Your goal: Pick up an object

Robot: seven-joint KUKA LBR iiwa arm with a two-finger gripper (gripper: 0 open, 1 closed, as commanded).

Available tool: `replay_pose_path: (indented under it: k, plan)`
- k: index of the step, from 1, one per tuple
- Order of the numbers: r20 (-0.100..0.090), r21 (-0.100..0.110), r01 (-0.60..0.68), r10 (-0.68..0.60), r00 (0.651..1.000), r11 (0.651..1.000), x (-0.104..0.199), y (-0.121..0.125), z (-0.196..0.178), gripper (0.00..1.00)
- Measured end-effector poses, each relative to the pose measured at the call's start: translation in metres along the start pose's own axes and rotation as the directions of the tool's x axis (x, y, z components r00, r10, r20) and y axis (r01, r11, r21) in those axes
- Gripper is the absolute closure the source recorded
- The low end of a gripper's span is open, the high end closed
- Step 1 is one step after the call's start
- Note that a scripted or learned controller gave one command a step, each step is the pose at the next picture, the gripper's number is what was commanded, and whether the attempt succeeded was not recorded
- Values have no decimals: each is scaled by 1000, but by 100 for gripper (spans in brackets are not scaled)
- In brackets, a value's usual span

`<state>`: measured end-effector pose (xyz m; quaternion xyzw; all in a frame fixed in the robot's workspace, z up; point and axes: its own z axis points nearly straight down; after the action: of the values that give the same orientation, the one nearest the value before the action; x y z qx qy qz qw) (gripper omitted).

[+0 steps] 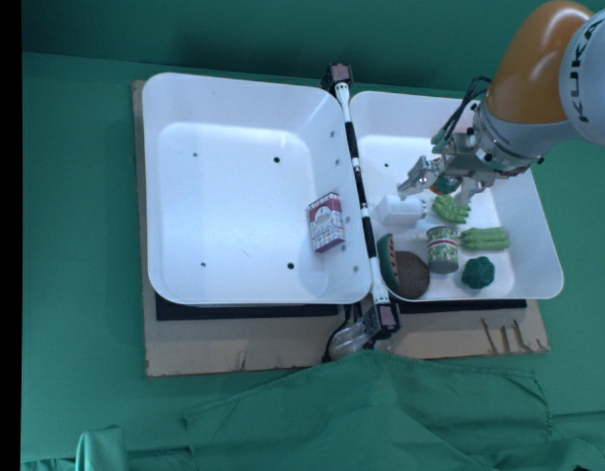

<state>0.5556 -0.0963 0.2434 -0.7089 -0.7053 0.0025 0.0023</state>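
A: where's the gripper rn?
B: over the right bin, upper middle of it. arm comes in from the right, orange band above the wrist
A: jaws?
B: spread, one finger sticks out toward the divider, the other sits by the green stuff. something small and teal/red shows between them but too blurred to call it a grasp
A: so nothing confirmed held
B: right, can't see any object clamped
A: what's in that bin?
B: white block just below the left finger, close to the divider. green leafy piece right under the gripper. small can with green label upright in the middle, green cactus-like piece just right of it, broccoli near the front right
A: and by the front edge?
B: watermelon slice against the divider, brown round thing touching it
A: left bin?
B: one item, red-and-white carton, tilted, near its right wall
A: bins touching?
B: side by side, black-and-white rod runs along the seam, all on a cardboard sheet over green cloth
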Motion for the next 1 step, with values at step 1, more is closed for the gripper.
replay_pose_path:
  k: [1]
  plan:
    - [3, -21, 4, -4, 1000, 1000, -1, 55, -75, 0]
